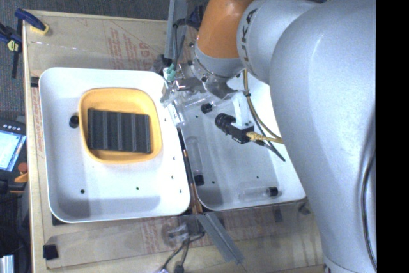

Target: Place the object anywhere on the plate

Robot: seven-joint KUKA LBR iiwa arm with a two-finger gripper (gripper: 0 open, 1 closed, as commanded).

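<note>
The gripper (171, 94) is hovering at the bins' divide; its grip state — I cannot tell. The yellow plate (121, 99) is lying just beside it — centre over it before releasing.

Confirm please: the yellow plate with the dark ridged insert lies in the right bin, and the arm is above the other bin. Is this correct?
One detail is wrong. The camera view shows the yellow plate with its dark ridged insert in the left bin, not the right one. The arm is above the other bin, the right bin.
</note>
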